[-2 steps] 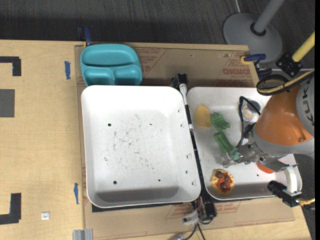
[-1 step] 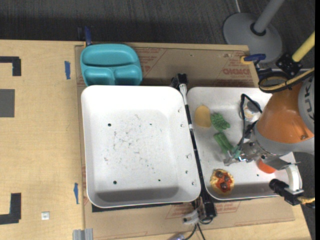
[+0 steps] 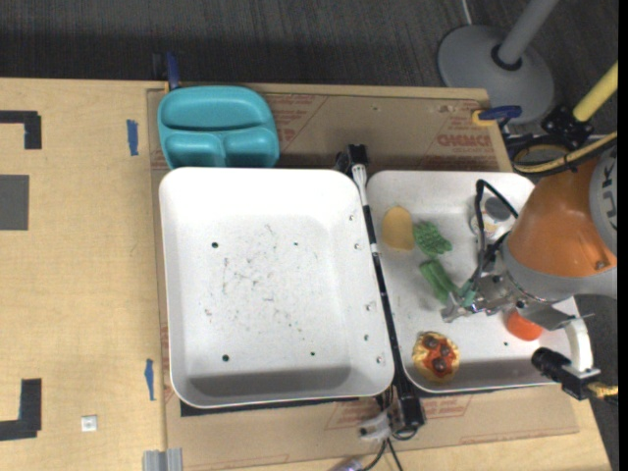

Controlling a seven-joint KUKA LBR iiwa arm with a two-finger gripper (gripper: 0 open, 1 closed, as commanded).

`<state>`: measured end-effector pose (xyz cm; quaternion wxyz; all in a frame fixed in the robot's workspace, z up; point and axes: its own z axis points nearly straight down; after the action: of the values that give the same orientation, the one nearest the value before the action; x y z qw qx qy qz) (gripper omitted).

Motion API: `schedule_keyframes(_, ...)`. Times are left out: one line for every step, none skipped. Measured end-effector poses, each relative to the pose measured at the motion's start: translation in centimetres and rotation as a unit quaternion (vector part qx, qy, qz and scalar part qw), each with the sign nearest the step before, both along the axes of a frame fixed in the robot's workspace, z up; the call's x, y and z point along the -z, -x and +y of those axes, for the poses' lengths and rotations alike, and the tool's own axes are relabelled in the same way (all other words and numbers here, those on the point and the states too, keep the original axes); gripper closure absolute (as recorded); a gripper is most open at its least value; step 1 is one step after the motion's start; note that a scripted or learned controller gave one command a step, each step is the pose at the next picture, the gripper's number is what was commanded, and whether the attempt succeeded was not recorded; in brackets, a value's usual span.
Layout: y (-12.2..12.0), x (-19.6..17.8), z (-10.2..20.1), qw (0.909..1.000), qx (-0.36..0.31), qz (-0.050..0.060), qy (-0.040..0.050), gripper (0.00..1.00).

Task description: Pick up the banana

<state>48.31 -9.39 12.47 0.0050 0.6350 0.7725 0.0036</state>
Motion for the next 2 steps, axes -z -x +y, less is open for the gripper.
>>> schedule_keyframes(0.3,-6.0,11.8,0.9840,-0.178,0.004,0.0009,1.00)
schedule_keyframes(0.2,-7.0,11.9,0.9841,-0.178,0.002,0.0013,1.00)
